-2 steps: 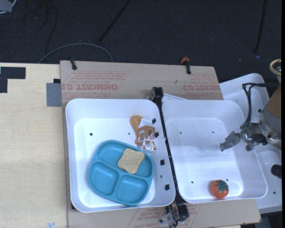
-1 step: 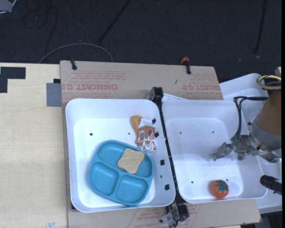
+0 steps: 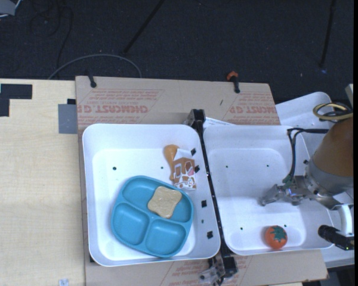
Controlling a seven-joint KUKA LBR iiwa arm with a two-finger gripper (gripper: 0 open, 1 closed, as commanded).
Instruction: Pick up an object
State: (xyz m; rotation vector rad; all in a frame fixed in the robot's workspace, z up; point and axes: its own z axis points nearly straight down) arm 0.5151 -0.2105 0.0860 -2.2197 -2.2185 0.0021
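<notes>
Bench [image 3: 30,177], tomato [image 3: 275,236] in right bin [image 3: 250,142]

Light falls evenly from above, leaving the two white bins [image 3: 244,159] bright, nearly washed out on their floors, while the ground toward twelve o'clock sinks into near black. Shadows are soft and short (the blue plate [image 3: 137,228] casts only a thin dark rim toward six o'clock), and no hard glare shows. The picture is slightly soft and grainy overall, with the arm [image 3: 337,154] at three o'clock blurred.
</notes>
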